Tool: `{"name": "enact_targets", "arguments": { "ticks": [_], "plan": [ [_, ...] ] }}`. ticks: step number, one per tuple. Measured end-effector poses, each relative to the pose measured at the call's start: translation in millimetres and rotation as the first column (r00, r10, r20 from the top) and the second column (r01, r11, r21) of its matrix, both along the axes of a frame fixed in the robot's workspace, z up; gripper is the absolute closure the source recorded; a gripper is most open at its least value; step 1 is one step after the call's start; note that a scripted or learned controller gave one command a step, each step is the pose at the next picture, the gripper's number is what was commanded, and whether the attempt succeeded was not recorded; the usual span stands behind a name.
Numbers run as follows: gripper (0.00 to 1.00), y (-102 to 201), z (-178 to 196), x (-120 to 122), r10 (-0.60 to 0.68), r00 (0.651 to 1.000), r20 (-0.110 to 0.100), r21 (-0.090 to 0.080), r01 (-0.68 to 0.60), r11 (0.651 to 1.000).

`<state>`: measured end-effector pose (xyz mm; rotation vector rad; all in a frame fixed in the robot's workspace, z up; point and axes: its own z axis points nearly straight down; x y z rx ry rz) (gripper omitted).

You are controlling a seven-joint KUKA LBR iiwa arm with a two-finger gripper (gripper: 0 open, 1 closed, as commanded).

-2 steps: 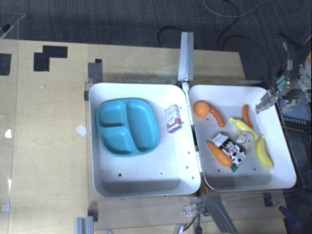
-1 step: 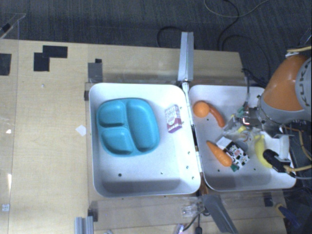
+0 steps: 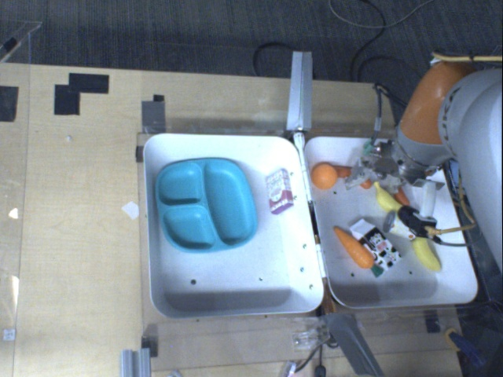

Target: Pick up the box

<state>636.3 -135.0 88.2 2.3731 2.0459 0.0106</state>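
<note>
Gripper [image 3: 376,168] and wrist hang low over the far part of the right bin [image 3: 460,293], the grey arm with its orange band coming in from that bin's right side. Whether anything sits in its grasp cannot be told from this slant, since the tool's own body covers the tip. Just beside it, near the right bin's far left corner, lies an orange [image 3: 324,176]. A carrot [image 3: 354,247] lies toward that bin's near left part, and a small black-and-white patterned object [image 3: 381,247] touches its right end. A yellow banana-like piece [image 3: 386,198] lies near the bin's middle, and another yellow piece [image 3: 427,253] rests toward the right side. The box [image 3: 279,191], small, white and pink, lies in the left bin [image 3: 236,301] close to its right wall, toward the far side. A blue divided plate [image 3: 207,203] fills the left bin's left half, well apart from the arm.
</note>
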Motion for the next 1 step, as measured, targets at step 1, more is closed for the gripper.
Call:
{"name": "enact_targets", "arguments": {
  "ticks": [1],
  "plan": [
    [0.00,0.0,0.0,0.0,0.001,1.000,0.000,0.000,-0.001,1.000]
  ]
}}
